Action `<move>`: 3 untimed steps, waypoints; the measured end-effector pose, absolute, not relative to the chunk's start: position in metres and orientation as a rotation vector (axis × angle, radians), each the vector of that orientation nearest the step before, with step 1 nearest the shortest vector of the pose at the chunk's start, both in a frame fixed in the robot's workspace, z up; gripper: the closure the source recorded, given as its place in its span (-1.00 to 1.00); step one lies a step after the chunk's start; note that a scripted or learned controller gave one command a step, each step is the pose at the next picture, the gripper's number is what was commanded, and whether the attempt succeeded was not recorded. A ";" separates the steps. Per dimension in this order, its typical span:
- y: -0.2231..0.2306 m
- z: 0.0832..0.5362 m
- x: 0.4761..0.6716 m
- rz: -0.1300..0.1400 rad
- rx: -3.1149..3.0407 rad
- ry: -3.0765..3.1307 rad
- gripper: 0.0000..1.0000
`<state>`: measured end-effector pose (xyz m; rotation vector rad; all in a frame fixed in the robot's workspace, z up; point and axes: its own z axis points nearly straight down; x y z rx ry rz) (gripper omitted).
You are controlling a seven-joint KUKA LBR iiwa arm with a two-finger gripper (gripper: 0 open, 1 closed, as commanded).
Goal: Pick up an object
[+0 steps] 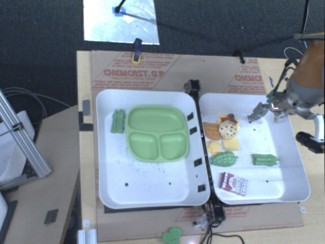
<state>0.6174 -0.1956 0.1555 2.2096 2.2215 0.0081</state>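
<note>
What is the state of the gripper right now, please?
Gripper: open, holding nothing, above the right bin.

A: what's under the whole setup?

B: dark carpet-like floor [228, 14], with a shiny silver sheet [121, 14] lying on it near the top. The worktop [86, 151] is pale wood, covered with brown cardboard [167, 70] printed in red letters.

A: and on the left?

B: an aluminium frame rail [23, 136] running at a slant, plus grey cables [35, 103] beside it.
</note>
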 end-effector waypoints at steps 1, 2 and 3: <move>-0.206 0.150 0.640 0.005 2.212 2.223 -1.00; -0.206 0.156 0.658 0.005 2.212 2.223 -1.00; -0.204 0.162 0.670 0.005 2.212 2.224 -1.00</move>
